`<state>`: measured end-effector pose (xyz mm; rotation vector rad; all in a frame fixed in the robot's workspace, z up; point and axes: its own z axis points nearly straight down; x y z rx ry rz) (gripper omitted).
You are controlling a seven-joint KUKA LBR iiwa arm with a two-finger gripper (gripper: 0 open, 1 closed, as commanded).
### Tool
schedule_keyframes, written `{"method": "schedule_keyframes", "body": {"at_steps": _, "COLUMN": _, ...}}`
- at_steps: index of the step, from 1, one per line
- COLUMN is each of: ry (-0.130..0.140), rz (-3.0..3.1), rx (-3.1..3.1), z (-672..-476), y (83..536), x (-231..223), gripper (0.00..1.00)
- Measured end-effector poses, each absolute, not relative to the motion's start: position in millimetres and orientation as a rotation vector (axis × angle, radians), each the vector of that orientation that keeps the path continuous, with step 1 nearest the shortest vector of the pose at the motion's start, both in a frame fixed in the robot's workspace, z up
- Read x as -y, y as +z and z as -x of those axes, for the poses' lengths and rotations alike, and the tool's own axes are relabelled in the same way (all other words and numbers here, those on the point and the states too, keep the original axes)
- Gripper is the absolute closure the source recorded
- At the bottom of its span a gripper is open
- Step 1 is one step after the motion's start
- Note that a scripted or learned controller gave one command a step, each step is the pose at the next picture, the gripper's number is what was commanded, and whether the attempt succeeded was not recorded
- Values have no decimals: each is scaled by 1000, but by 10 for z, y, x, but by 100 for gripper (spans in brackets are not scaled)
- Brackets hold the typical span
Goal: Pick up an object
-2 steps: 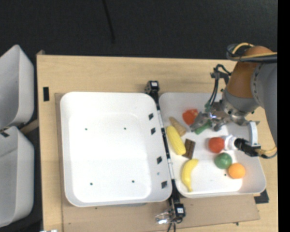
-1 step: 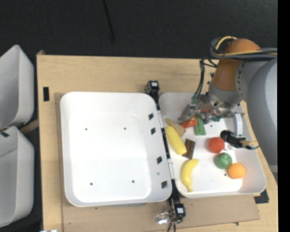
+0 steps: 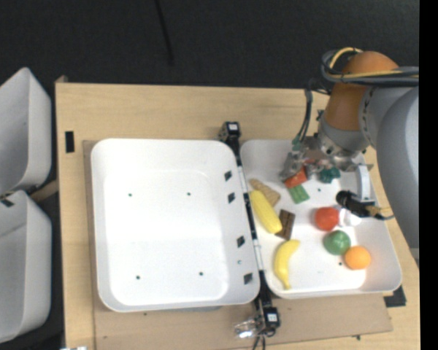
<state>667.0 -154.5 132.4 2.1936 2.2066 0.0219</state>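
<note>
The left bin (image 3: 164,224) sits on the table (image 3: 153,108) with nothing visible in it; every candidate for picking lies in the right bin (image 3: 383,272).

Going from that bin's left wall rightward: a tan, biscuit-like piece (image 3: 266,192) rests against the upper end of a yellow oblong piece (image 3: 266,211), perhaps corn or a second banana, whose long axis runs from upper left to lower right. A small brown block (image 3: 285,223) touches its lower end. Below them a yellow toy banana (image 3: 284,262) lies nearly upright in the view, its curve bulging right and its tip pointing toward the near rim. These look like light, rigid plastic play food, probably smooth and a little slippery. The banana would best be taken across its thick middle, with the jaws closing across the short axis.

Further right, a green block (image 3: 299,193) and a small red-orange piece (image 3: 296,179) lie directly beneath the tool (image 3: 306,165), with a teal piece (image 3: 329,172) just beside. The tool hangs low over this cluster; how far its jaws stand apart cannot be told, and nothing is visibly held.

Then come a red tomato (image 3: 326,218), a green round fruit (image 3: 337,242) and an orange (image 3: 357,257). These are round, with no long axis, and likely to roll away from a pinch unless it is centred.
</note>
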Motion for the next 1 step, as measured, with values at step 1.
{"method": "schedule_keyframes", "body": {"at_steps": 1, "ry": 10, "rz": -2207, "rx": -2227, "z": -6498, "y": 2064, "x": 731, "gripper": 100}}
